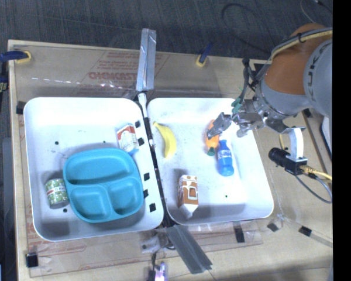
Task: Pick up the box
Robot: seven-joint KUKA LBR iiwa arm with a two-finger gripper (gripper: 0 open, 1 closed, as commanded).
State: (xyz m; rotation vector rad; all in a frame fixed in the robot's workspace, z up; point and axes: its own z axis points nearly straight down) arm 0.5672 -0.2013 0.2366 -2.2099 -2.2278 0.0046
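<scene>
Two white bins sit side by side on a wooden bench [292,233]. The left bin [41,116] holds a big blue tray [104,185] with three sections, a small can [56,192] with a green label near the tray's left side, and a small red and white carton [126,138] leaning by the wall between the bins. The right bin [251,198] holds a yellow banana [167,139] near that same wall, a blue bottle [224,158] lying down, an orange thing [212,141] just beside the bottle's top, and the box [188,192]. The box is white with an orange-brown picture on it, and it stands near the front of the right bin, well apart from the arm. The writing on the box, the can and the carton is too small to read. Faded red letters are printed on the bench behind the left bin, but they are upside down and hard to make out. The grey arm [292,75] with its orange band reaches in from the right, and part of it is cut off at the edge. The gripper [225,122] hangs over the back of the right bin, right above the orange thing and the bottle. It is dark and small here, so it is not clear whether it is spread or pressed together.
</scene>
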